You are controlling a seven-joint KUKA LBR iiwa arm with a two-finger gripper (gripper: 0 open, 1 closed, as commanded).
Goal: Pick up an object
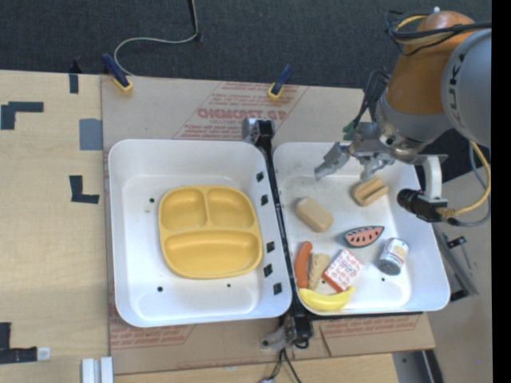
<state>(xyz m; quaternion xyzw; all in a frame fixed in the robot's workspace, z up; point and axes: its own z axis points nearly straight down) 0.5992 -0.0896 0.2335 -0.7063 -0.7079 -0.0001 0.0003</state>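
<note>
My gripper (351,166) hangs over the back of the right bin (415,298), its fingers spread open with nothing between them. A brown bread piece (369,190) lies just below its right finger. A tan roll (314,214) rests left of that. Toward the front lie a watermelon slice (363,235), a small can (392,255), a red and white box (344,270), a red sausage (303,263), a tan cracker (320,263) and a yellow banana (326,298).
A yellow divided plate (210,231) sits in the left bin (128,214). A black divider (268,190) runs between the bins. Two blue and yellow clamps (117,72) hold the cardboard at the back. The arm's cables (467,206) hang at the right.
</note>
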